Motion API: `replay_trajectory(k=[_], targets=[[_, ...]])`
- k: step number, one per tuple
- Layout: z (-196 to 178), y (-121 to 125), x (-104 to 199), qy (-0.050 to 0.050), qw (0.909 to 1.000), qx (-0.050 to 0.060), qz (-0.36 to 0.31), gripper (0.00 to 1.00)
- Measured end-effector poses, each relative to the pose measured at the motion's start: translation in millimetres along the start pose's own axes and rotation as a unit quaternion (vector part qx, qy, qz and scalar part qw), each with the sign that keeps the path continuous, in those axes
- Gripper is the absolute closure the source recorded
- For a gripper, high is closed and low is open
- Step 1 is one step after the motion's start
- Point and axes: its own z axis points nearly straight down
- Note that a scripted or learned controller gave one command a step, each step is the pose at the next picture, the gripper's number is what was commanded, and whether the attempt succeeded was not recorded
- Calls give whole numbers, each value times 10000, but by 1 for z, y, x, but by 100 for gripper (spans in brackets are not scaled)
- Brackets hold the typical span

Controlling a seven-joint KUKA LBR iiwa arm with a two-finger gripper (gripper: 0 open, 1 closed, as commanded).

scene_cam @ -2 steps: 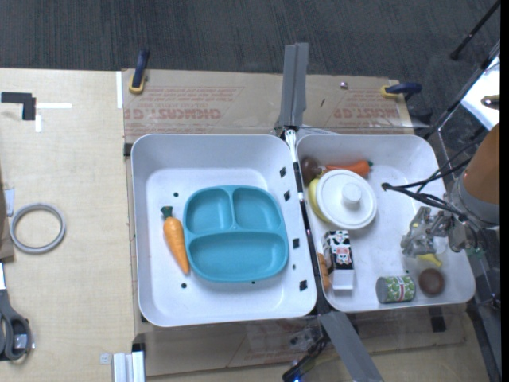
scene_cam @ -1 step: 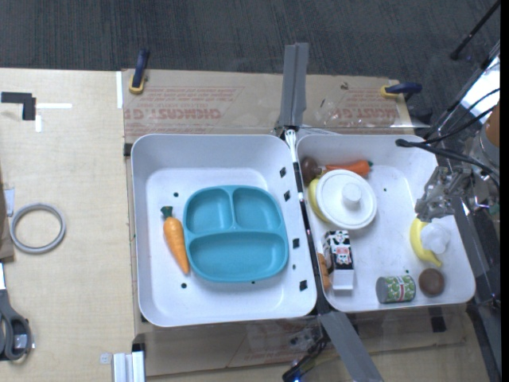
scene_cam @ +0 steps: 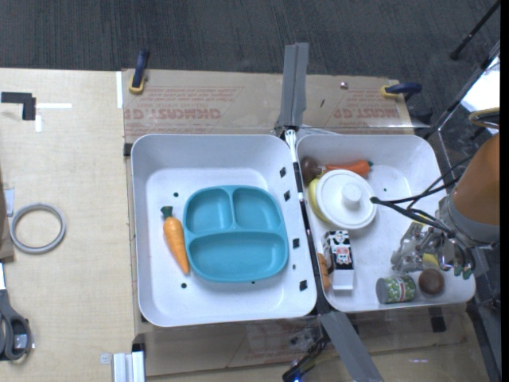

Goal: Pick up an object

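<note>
The jaws are too tangled in metal glare and cables to read, so whether they are released or clenched I cannot tell. The gripper [scene_cam: 425,253] is hanging low at the outer edge of the right bin [scene_cam: 413,153], and I am taking that bin as the landmark for everything else. Inside it, just beside the gripper, a small brown round object [scene_cam: 432,282] is sitting against the near wall, with a green can [scene_cam: 395,290] lying on its side next to it. Toward the bin's middle a white lidded pot [scene_cam: 347,199] is resting on a yellow piece, and a black-and-white carton [scene_cam: 341,255] is lying near the inner wall. An orange carrot [scene_cam: 355,167] is poking out behind the pot. Beyond the inner wall, the left bin [scene_cam: 151,213] is holding a blue divided plate [scene_cam: 236,233] and another carrot [scene_cam: 176,240].

Nothing is visibly lifted clear, so by my judgement the pick is not yet done: securing and raising an object is remaining.
</note>
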Motion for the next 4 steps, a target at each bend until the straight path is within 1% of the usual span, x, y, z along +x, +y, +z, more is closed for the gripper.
replay_trajectory(k=[1,2,3,4], targets=[[-8,0,-10,-180,9998,15,-1,0],[15,101,-109,-26,9999,3,-101,0],[17,100,-53,-7,10000,12,48,0],[17,44,11,-6,9999,4,-108,0]])
